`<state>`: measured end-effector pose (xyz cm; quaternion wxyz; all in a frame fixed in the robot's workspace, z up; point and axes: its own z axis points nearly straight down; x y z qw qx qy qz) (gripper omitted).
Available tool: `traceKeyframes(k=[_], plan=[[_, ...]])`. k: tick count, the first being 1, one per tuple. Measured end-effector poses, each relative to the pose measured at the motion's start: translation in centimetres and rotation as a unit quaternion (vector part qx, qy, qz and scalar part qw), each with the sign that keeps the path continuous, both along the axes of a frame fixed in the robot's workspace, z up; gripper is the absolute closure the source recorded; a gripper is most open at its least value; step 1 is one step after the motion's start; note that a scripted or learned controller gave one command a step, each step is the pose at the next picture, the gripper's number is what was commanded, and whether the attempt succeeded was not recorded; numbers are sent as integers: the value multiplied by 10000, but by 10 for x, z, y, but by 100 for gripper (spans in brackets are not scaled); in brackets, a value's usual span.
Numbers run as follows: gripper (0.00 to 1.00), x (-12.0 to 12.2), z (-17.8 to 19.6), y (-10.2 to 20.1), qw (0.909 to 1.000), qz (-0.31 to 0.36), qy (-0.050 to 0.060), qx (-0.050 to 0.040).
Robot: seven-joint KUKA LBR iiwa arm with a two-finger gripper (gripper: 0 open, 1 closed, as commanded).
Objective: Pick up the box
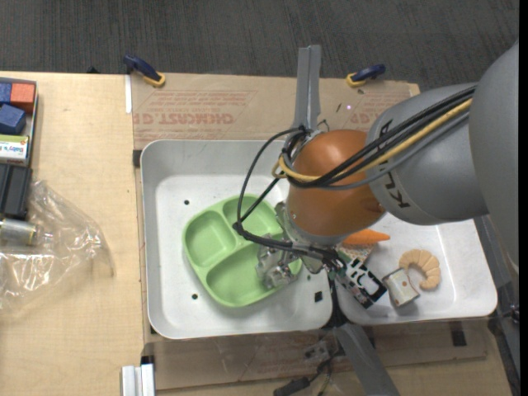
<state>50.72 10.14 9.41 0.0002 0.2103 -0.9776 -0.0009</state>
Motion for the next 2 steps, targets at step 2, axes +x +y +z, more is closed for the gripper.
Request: traceKeyframes(k=[2], plan=[[100,-7,98,-103,9985,549,-4,-1]])
